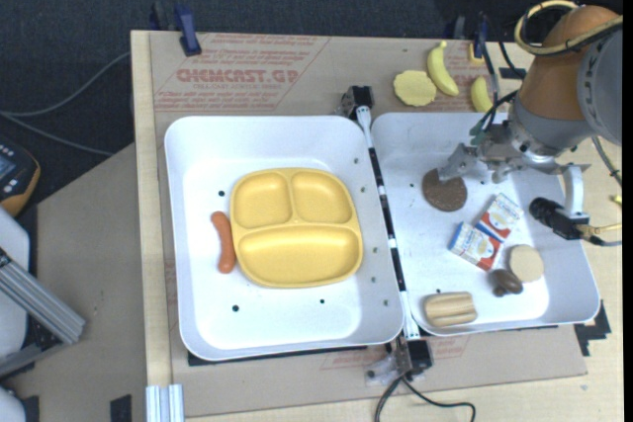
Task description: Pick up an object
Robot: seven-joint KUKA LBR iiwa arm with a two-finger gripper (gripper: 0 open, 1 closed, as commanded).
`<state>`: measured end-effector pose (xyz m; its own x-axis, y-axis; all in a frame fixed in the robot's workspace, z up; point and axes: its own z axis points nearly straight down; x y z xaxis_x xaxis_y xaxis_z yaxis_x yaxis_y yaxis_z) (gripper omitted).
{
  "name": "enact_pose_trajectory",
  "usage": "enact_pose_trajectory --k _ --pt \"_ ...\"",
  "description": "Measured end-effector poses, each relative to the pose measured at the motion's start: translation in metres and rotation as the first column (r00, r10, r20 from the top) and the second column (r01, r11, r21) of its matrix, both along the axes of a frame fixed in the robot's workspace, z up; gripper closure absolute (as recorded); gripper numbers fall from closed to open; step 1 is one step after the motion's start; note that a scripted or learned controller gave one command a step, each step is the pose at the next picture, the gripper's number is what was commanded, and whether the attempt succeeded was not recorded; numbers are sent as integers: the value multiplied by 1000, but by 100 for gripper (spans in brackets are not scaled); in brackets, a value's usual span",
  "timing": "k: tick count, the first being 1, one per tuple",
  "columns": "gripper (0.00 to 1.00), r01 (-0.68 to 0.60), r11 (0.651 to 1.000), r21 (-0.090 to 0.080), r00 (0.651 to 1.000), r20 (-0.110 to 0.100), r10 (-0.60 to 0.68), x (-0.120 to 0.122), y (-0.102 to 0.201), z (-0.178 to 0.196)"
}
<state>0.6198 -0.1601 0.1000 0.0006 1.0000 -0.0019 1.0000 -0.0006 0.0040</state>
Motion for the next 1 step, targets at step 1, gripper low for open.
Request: enact_pose_trajectory --k 1 --pt "0 -3 1000 6 1000 -12 3 -58 54 -17"
